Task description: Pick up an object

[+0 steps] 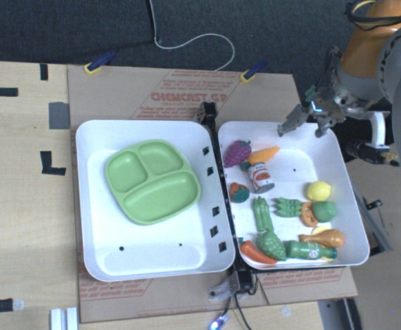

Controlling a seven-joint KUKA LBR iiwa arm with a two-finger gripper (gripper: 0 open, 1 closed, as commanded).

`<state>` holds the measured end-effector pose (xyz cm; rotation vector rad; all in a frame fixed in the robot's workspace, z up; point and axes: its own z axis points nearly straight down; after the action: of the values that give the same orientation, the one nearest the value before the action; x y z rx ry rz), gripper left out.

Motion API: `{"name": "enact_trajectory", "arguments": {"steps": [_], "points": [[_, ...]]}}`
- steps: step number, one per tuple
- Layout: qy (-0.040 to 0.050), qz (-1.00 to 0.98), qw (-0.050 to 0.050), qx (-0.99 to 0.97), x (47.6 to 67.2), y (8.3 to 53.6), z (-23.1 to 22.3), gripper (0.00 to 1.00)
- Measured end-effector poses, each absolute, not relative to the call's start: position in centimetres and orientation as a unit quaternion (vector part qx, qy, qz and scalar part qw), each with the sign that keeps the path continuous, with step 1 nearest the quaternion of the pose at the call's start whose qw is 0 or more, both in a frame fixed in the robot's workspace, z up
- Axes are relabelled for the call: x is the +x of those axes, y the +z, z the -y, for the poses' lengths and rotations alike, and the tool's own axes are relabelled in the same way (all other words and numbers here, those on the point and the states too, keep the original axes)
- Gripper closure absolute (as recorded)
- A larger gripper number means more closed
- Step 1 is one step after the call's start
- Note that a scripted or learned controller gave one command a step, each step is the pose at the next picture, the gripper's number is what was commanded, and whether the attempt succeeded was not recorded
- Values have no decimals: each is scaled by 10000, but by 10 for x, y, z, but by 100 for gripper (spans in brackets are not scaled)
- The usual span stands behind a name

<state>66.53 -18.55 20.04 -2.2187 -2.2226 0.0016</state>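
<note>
My gripper (301, 128) hangs over the far rim of the right bin (344, 163), open, with nothing between its fingers. Below it in that bin lie toy foods: a purple grape bunch (236, 152), an orange carrot (265, 154), a red-and-white can (260, 176), a red and green strawberry (239, 192), a yellow lemon (318, 190), a green ball (326, 210), and several green and orange pieces along the near edge, among them a green bottle (311, 251). The carrot and can are the nearest to the gripper, down and to its left.
The left bin (93, 205) holds a green divided plate (153, 180). Black clips run along the seam between the bins (216, 184). A white cable (186, 43) loops on the dark cloth behind the bench. The arm's grey and orange body (372, 40) stands at the far right.
</note>
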Motion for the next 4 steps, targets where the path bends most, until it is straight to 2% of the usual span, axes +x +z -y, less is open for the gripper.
{"name": "enact_trajectory", "arguments": {"steps": [1, 2, 3, 4], "points": [[-30, 7100, -25, -7042, 629, 330, 114, 0], [-11, 7101, 8, -7041, 581, 357, 47, 0], [-40, 7117, -12, -7025, 526, 439, -39, 0], [-29, 7113, -6, -7028, 485, 492, -115, 0]]}}
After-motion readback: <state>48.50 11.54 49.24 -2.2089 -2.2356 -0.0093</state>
